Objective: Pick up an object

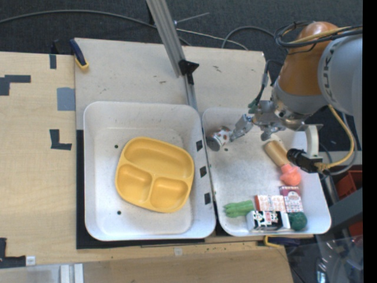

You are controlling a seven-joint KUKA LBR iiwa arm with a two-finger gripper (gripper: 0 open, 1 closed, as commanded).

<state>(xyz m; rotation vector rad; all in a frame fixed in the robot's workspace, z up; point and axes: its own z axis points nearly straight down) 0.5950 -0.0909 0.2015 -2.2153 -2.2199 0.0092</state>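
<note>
My gripper (248,136) hangs over the upper part of the right bin (235,175) with its fingers spread open and nothing between them. Its left fingertip (232,135) lies right beside a small white and red object (220,138) near the bin's upper left corner; I cannot tell whether they touch. A tan cylinder (275,152) with a pink-orange piece (290,175) below it lies just right of the gripper.
Along the right bin's front edge lie a green piece (238,208), red and white cartons (270,203), a black and white carton (266,219) and a green ball (298,221). The left bin (100,134) holds a yellow divided plate (155,174). A metal pole (171,34) rises behind the bins.
</note>
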